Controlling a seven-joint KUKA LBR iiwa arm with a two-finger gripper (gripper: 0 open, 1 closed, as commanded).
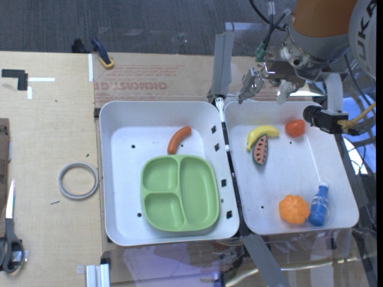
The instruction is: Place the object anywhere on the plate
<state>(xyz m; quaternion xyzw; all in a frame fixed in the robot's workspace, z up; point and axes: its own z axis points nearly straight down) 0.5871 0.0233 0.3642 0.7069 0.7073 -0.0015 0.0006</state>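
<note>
hand (263, 88) hovering released over right bin's far edge, nothing in it; should be dropping straight onto banana (261, 136), then plate (179, 193).

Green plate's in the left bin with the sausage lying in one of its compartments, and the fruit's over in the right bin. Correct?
Not quite. In the camera view the sausage lies on the left bin floor just beyond the green plate, not in a compartment. The rest holds: the fruit sits in the right bin.

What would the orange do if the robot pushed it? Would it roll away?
Probably, a little. The orange looks round, so a push would likely roll it. The blue bottle sits right beside it and the bin wall is close, so it likely wouldn't roll far.
</note>
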